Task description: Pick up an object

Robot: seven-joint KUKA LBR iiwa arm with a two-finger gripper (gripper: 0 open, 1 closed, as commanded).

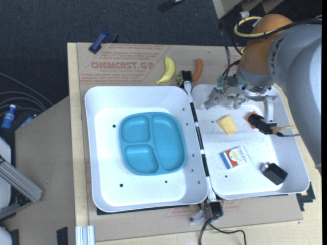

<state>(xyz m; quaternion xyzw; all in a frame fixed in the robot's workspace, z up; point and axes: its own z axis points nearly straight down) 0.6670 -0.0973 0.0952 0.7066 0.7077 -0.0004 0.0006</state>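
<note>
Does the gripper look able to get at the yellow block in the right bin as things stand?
Probably yes. The gripper is just beyond the yellow block, over the right bin; the block lies apart from the small box and the black object, with nothing between it and the gripper.

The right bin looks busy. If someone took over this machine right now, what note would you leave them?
End effector hovers over the right bin's far end; nothing visibly held.
Right bin: yellow wedge, small red-and-blue box, black block.
Left bin: blue divided plate.
Done: nothing lifted yet.
Left: pick up one object; the yellow wedge lies nearest the end effector.
</note>
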